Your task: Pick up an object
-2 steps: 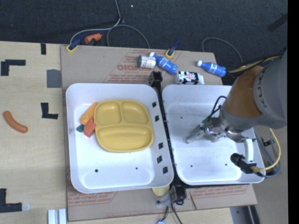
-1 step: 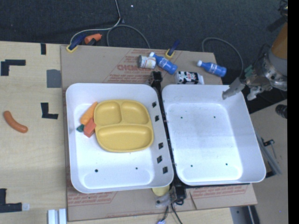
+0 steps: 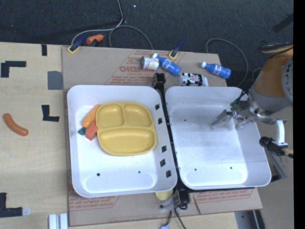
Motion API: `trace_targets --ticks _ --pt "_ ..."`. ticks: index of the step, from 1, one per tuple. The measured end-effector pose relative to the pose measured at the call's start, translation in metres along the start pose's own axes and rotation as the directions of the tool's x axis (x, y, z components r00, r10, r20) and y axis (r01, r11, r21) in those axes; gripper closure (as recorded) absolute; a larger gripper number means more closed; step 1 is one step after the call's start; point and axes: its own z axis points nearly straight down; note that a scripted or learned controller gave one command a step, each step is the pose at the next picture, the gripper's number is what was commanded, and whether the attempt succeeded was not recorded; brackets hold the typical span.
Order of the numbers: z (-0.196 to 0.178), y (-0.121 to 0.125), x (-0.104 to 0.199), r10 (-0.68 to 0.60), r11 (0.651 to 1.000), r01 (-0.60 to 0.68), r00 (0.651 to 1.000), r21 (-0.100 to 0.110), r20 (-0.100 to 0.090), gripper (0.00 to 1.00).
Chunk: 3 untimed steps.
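My gripper (image 3: 230,121) hangs over the upper right part of the right bin (image 3: 214,166), its grey fingers (image 3: 218,122) spread open with nothing between them. In the left bin (image 3: 76,147) lies a yellow divided plate (image 3: 126,128). An orange carrot-like piece (image 3: 89,115) leans against the plate's left edge, with a small red and green piece (image 3: 89,132) just below it.
Behind the bins on the cardboard lie a white bottle (image 3: 150,62), two blue bottles (image 3: 170,66) (image 3: 217,70) and a black-and-white packet (image 3: 193,79). An orange sausage (image 3: 15,124) rests on the bench far left. Clamps and cables run along the back edge.
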Motion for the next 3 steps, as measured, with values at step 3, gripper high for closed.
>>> trace_targets --ticks 3 --pt "-0.046 -0.054 0.001 0.004 1.0 -0.004 1.0 -0.023 0.012 0.0"
